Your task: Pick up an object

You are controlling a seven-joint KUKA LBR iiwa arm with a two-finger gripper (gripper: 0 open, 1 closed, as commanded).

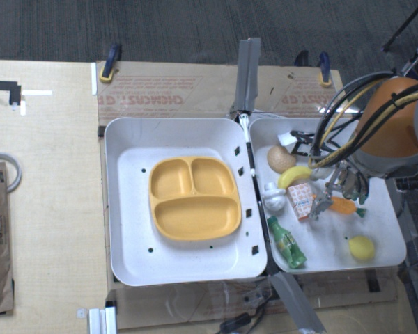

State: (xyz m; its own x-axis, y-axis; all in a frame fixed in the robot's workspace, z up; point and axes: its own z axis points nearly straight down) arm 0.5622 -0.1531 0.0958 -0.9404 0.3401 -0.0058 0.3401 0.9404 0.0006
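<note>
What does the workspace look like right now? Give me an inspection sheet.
Surface: two white bins, left bin and right bin, on a wooden bench.
Job's things: in the right bin, lemon, banana, green packet, carrot, red-and-white packet.
Clutter: yellow divided plate in the left bin.
Hand: hand low over the right bin, near the carrot.
Cables: black and yellow bundle on the arm.
Surroundings: cardboard clamped behind the bins.
</note>
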